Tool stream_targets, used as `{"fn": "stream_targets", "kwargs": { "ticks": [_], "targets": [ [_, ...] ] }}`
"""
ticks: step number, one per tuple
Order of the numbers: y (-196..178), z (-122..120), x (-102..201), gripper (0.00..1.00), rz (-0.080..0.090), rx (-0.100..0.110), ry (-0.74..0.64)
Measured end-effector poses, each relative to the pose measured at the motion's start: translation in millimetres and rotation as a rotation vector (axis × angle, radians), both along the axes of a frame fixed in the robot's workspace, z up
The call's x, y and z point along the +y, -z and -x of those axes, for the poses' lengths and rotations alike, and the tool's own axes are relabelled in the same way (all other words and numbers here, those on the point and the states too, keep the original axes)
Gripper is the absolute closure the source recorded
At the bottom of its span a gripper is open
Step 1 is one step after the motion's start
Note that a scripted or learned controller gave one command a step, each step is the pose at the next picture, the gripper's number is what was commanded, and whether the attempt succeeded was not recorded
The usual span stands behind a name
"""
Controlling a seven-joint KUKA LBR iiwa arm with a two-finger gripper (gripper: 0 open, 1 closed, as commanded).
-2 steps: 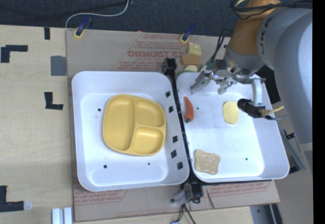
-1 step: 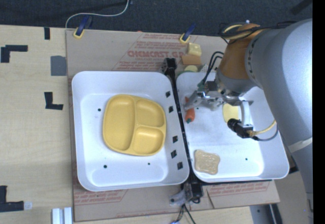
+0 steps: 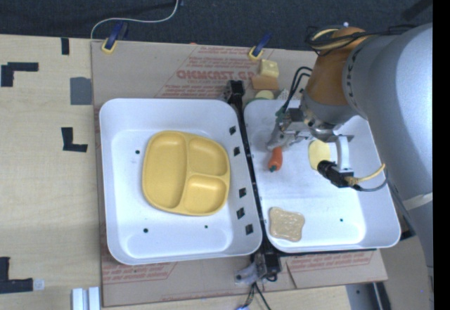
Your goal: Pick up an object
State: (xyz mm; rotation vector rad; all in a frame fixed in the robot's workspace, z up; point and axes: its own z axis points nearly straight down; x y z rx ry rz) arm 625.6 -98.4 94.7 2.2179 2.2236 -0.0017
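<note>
Right bin (image 3: 351, 228): carrot (image 3: 275, 159) beneath gripper (image 3: 283, 134).

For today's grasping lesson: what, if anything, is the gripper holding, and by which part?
It cannot be told: the gripper is just above the orange piece, but a hold isn't visible.

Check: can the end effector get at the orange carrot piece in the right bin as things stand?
Probably yes. The end effector hangs just above the orange carrot piece in the right bin, and nothing lies over it. The bin's left wall is close, which could crowd one finger.
</note>
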Motion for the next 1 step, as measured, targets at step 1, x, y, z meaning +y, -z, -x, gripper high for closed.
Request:
{"fn": "stream_targets", "kwargs": {
  "ticks": [1],
  "targets": [
    [-95.5, 22.0, 64.6, 1.0, -0.004, -0.006, -0.005]
  ]
}}
